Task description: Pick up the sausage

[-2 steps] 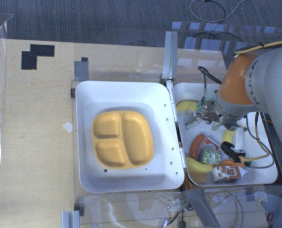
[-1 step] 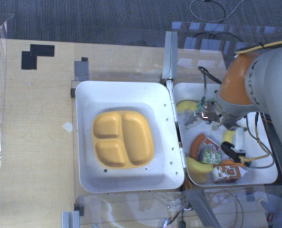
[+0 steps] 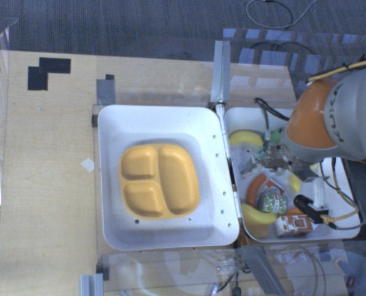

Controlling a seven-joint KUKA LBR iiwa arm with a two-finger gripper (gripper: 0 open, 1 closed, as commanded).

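The sausage (image 3: 254,189), a short red-orange curved piece, lies in the right bin (image 3: 234,159) near its left wall. My gripper (image 3: 264,160) hangs over the right bin, just above and slightly right of the sausage's upper end. I see nothing held in it. The arm's orange band (image 3: 310,123) and grey body cover the bin's right side.
Around the sausage lie a yellow banana-like piece (image 3: 245,138) at the back, a green and white packet (image 3: 271,201), a yellow piece (image 3: 257,215) in front, a small carton (image 3: 293,226) and a small yellow piece (image 3: 295,181). The left bin (image 3: 115,134) holds a yellow divided plate (image 3: 160,180).
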